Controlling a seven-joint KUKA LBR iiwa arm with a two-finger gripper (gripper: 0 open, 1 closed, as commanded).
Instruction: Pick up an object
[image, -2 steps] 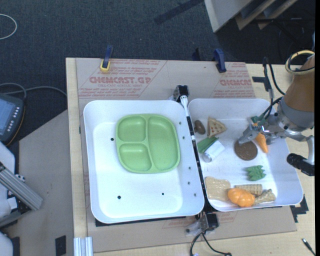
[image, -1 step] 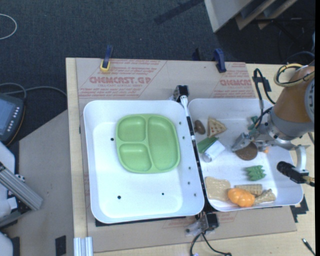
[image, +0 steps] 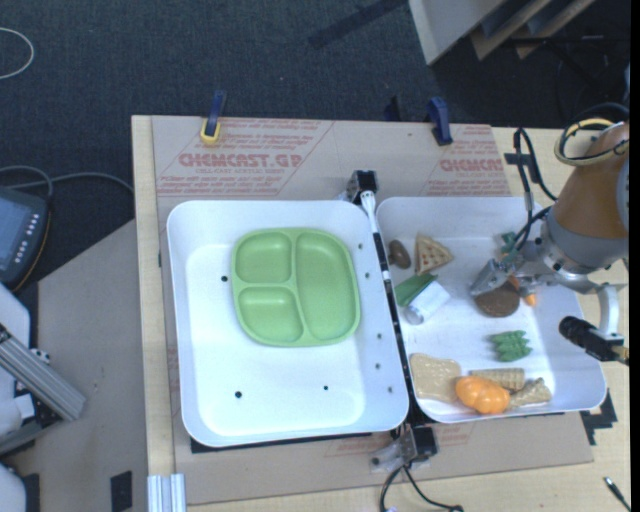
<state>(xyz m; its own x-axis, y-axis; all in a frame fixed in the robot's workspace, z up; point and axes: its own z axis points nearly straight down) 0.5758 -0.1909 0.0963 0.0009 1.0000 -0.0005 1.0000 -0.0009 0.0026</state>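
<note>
I'm watching the feed and the pick isn't done yet as far as I can judge. The grey arm with the orange band (image: 590, 205) is reaching in from 3 o'clock, and the gripper (image: 500, 277) is hanging low over the right white bin (image: 470, 212), right on top of the flat brown round piece (image: 497, 302). I'm guessing that's the target, but nothing is lifted: the brown piece is looking like it's lying flat on the bin floor, just at 6 o'clock of the gripper. Whether the gripper is spread or clenched, I honestly cannot tell, the wrist is covering too much.

So what's left: actually closing on something and raising it clear.

The clutter around it is what I'm keeping an eye on. At 9 o'clock of the gripper there's a tan triangular wedge (image: 433, 254) and a small dark brown oval lump (image: 399, 254), both well apart from it. A green and white block (image: 420, 297) is lying near the divider. At 6 o'clock of the brown piece there's a small green leafy toy (image: 511, 346), fairly near, so I'm thinking it could get nudged. Further toward 6 o'clock, a beige slab (image: 434, 375), an orange rounded fruit toy (image: 481, 394) and a tan waffle-like bar (image: 517, 385) are bunched together along the rim.

The left white bin (image: 200, 340) is carrying a light green divided plastic tray (image: 296, 286), nowhere near the action. The cardboard-covered bench (image: 300, 150) is underneath it all.
</note>
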